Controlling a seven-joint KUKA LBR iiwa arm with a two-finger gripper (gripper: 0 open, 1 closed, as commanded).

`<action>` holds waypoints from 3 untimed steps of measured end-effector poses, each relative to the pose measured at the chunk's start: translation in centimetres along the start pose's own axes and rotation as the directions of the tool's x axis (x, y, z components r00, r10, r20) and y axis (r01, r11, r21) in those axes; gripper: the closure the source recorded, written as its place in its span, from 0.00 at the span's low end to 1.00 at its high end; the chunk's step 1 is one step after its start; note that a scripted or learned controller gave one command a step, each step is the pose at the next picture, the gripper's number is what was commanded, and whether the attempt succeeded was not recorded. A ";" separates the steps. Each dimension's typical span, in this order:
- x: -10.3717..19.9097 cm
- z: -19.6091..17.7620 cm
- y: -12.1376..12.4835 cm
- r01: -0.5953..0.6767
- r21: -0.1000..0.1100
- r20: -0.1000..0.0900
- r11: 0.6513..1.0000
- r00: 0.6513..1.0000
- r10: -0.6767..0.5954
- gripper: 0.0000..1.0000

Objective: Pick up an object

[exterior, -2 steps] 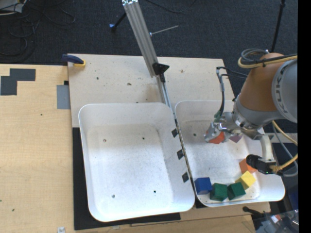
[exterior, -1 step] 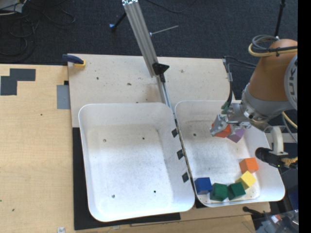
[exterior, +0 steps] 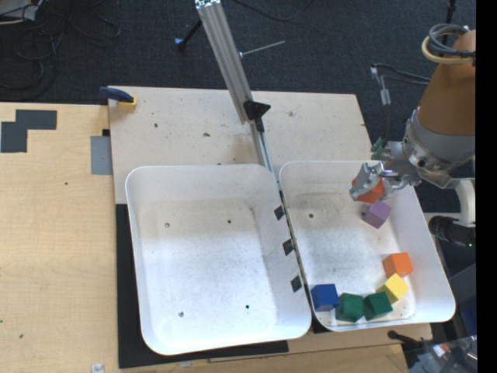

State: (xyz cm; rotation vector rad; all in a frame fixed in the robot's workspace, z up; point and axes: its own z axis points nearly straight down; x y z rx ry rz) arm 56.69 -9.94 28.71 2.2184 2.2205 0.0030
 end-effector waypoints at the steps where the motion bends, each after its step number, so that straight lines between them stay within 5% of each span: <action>1: 0.1 0.3 0.0 0.006 0.006 0.000 1.000 1.000 -0.006 1.00; 3: 9.3 3.9 -1.6 0.003 0.010 -0.003 1.000 1.000 -0.003 1.00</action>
